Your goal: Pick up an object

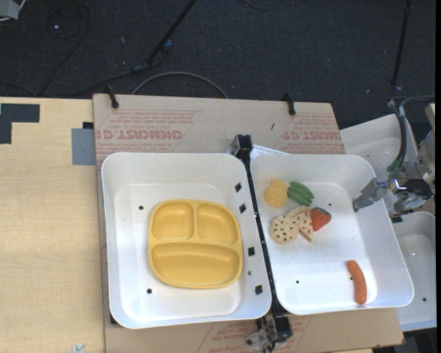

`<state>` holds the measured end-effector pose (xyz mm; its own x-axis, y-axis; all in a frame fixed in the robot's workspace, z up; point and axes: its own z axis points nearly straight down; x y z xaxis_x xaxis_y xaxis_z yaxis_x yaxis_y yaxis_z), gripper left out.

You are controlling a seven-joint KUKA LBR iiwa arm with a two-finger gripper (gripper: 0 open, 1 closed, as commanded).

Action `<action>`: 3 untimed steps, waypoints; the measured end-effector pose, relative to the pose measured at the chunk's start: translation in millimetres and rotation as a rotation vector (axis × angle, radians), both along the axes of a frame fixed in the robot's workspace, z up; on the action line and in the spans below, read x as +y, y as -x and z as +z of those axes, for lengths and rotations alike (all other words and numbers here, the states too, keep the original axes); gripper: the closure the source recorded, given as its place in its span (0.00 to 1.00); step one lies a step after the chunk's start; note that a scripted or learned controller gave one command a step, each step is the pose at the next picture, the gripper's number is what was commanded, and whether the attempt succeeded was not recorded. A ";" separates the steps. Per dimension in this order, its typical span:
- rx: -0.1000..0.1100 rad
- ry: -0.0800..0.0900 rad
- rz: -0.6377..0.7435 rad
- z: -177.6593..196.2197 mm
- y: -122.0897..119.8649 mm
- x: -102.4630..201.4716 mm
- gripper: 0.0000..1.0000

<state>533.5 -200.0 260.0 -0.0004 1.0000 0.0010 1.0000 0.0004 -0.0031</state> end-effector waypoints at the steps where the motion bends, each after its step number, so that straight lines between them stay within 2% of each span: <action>1: 0.004 -0.002 0.000 -63.1 -3.6 2.5 0.00; 2: 0.005 -0.002 -0.001 -127.6 -1.3 3.7 0.00; 3: 0.000 0.000 -0.001 -174.6 -1.1 4.6 0.00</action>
<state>534.5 -195.4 85.4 0.0006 1.0000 0.0013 1.0000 -0.0005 -0.0032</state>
